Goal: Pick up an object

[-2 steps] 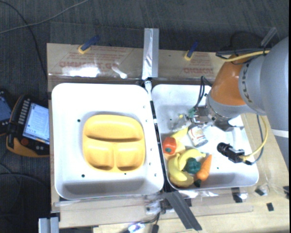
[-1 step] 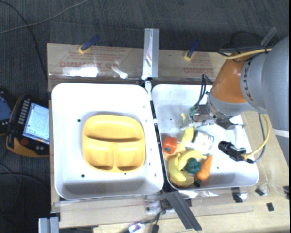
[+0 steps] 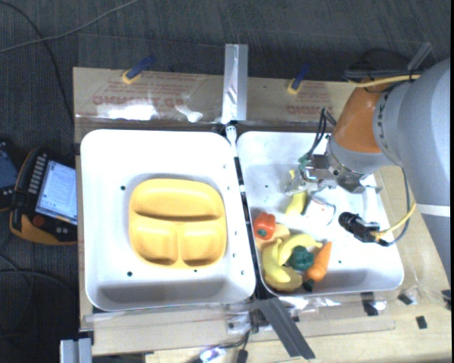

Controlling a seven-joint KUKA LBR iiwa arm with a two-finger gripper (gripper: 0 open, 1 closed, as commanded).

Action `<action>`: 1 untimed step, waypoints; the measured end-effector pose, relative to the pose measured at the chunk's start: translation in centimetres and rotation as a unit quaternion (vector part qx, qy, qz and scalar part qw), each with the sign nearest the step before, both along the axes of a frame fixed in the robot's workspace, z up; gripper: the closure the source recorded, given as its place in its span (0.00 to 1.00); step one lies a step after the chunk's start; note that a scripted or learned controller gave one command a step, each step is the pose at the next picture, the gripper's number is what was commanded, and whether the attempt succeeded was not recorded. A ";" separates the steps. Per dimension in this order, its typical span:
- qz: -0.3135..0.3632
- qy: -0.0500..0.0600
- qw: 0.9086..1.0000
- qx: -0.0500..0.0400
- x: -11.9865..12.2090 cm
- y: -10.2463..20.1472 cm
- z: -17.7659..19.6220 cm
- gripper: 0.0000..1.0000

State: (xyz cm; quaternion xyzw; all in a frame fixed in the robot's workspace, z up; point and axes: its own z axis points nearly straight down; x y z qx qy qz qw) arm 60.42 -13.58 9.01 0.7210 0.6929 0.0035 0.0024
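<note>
My gripper (image 3: 312, 177) is low over the upper middle of the right bin (image 3: 378, 267), under the arm's orange band (image 3: 357, 123). Just below and left of it lies a small yellow piece (image 3: 296, 202), with a white piece (image 3: 318, 211) beside it. Whether the gripper touches either one is unclear. Further toward the bin's front left lie a red-orange pepper (image 3: 264, 224), a bunch of yellow bananas (image 3: 278, 263), a green vegetable (image 3: 301, 258) and an orange carrot (image 3: 322, 256), all bunched together.
The left bin (image 3: 106, 165) holds a yellow divided plate (image 3: 178, 221). A black connector on a yellow cable (image 3: 357, 224) hangs over the right bin's right side. A handheld pendant (image 3: 45, 199) lies left of the bench.
</note>
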 end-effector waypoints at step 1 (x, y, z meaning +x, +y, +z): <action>0.035 0.005 0.999 -0.002 -0.5 5.1 11.2 1.00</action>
